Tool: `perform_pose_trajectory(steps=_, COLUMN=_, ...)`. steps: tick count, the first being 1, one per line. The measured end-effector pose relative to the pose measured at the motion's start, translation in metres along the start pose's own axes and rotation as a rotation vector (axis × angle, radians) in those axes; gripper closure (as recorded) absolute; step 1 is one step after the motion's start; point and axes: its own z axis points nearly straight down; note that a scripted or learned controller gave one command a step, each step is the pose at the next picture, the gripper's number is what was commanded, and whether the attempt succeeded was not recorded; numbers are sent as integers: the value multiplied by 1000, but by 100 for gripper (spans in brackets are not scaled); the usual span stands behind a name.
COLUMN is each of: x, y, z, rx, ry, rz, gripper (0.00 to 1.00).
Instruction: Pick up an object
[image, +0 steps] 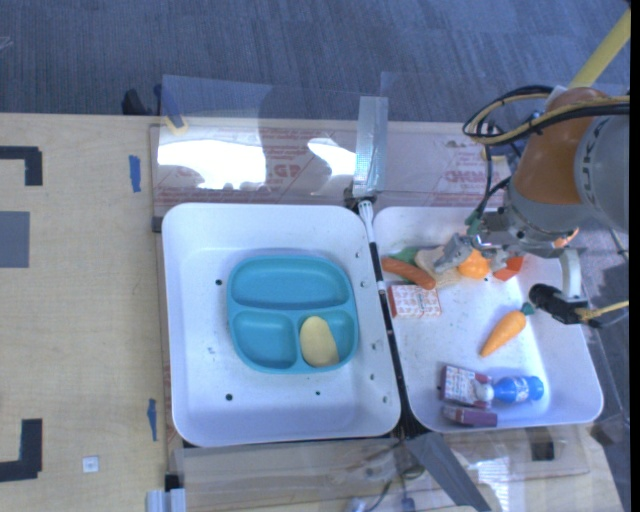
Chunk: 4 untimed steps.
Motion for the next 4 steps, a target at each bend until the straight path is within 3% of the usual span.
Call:
perform_pose_trajectory(steps=1, x=-23, y=12, z=20, rx=-1, ry=4, rz=-13, gripper=0)
perform_pose_trajectory(steps=2, x=-34, y=-8, z=21, rx=-19, ry=6, rz=-89, gripper=0)
perform_pose_trajectory(steps=3, x=-37, y=-34, z=23, rx=-16, ry=3, rz=-93, gripper=0)
perform_pose_trajectory(steps=4, x=-37, y=-33, z=14, rx=-16, ry=4, rz=-92, gripper=100)
